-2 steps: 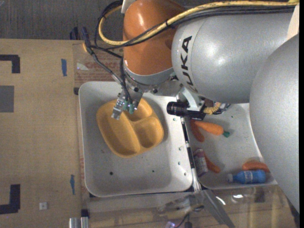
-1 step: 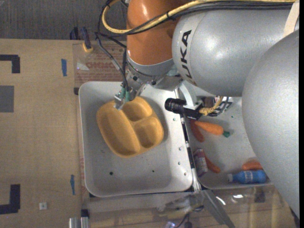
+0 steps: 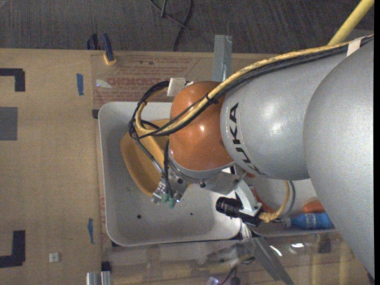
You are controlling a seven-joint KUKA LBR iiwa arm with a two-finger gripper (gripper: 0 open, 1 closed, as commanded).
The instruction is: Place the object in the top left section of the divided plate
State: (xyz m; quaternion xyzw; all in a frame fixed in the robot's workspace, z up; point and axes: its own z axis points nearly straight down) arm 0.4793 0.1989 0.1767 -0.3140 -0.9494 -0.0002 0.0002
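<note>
My pincer hangs low over the left white bin, just beside the yellow divided plate's lower edge. I cannot tell what it grips. My orange band hides most of the plate. An orange object and blue object lie in the right bin.

The arm hides most of the yellow plate.

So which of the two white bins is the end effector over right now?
The left bin, the one holding the yellow plate. The end effector hangs above its floor beside that plate; the right bin is mostly hidden under the arm.
</note>
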